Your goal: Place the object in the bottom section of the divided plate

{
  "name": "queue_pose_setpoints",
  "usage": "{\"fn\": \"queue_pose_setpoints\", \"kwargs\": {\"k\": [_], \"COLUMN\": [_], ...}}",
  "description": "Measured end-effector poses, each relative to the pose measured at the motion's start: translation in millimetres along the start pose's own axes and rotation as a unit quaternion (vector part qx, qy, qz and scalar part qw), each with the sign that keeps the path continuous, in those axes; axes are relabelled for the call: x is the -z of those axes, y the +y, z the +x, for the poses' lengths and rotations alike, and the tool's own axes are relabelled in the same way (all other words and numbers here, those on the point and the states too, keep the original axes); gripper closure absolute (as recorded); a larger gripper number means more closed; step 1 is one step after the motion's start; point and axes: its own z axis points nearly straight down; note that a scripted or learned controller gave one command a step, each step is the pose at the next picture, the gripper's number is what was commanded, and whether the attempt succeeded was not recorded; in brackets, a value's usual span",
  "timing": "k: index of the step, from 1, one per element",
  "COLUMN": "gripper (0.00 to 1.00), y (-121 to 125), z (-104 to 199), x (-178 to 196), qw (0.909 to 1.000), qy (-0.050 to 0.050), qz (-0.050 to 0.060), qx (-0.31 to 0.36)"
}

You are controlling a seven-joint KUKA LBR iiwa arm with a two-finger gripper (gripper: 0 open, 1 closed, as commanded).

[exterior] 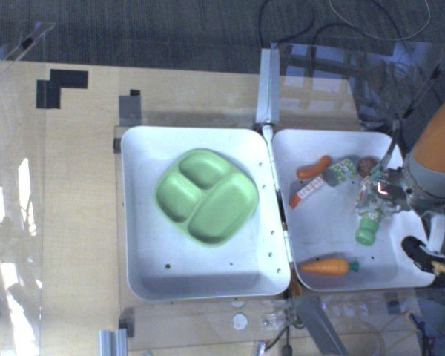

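A green divided plate (206, 196) lies in the left white bin (141, 273), its large section toward the lower right. My gripper (377, 197) is low in the right bin (319, 228), at the right side. It sits directly over the upper end of a small green bottle (366, 232), which lies just below it. The gripper's body hides the bottle's top, so contact between them is not discernible.
The right bin also holds an orange carrot (325, 266) near the front wall, a red-and-white bar (308, 192), an orange sausage-shaped piece (314, 169), a green-and-white can (342, 170) and a brown item (367, 166). A metal divider (268, 95) runs behind the bins.
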Motion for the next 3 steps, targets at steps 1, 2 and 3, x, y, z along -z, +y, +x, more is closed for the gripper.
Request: {"fn": "queue_pose_setpoints", "kwargs": {"k": [1, 2, 3], "gripper": [1.0, 1.0, 1.0], "y": [18.5, 25.8, 25.5], "z": [70.2, 159.0, 212.1], "x": [49.4, 49.4, 82.6], "qw": [0.9987, 0.983, 0.949], "qy": [0.0, 0.001, 0.001], "qz": [-0.001, 0.0, -0.001], "qx": [0.05, 0.184, 0.315]}}
